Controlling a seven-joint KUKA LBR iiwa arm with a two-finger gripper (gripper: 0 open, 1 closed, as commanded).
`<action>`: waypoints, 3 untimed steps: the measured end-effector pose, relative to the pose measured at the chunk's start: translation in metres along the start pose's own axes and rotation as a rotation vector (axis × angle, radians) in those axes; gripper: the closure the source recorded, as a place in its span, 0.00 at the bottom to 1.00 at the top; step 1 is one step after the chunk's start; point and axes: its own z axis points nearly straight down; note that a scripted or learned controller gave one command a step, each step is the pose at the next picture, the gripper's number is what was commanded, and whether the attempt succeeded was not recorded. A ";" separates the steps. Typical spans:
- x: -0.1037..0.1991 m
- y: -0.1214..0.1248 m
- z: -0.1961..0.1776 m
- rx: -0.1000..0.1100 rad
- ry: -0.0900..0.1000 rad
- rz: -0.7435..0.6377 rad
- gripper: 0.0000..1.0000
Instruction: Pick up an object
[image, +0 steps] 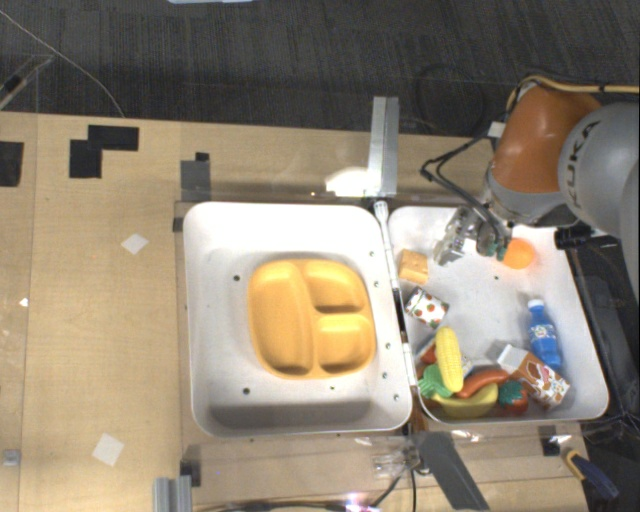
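Approach is the step we judge to be in hand: the gripper (462, 243) hangs over the upper part of the right bin (585, 330), and we see nothing between its fingers (447, 247), which look slightly spread, though the metal parts blur together and we would not swear to the gap. Just to its right lies an orange ball (519, 254), close beside the wrist; just to its lower left sits a tan block (413, 267), near the bin's wall. Further below it we see a small spotted box (426, 309), then an ear of toy corn (450, 360) heaped with other toy food at the bin's near edge, and well off to its lower right a blue bottle (541, 334). Far to its left, the other bin (215, 250) holds a yellow divided tray (308, 316). We reckon the ball or the block the likeliest target; the next move calls for centring over one, then descending with fingers wide enough to straddle it.
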 end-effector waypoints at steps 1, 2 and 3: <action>0.064 -0.010 -0.074 0.003 0.006 0.046 1.00; 0.059 -0.034 -0.009 0.011 0.016 0.540 1.00; 0.055 -0.032 -0.023 0.007 0.007 0.532 1.00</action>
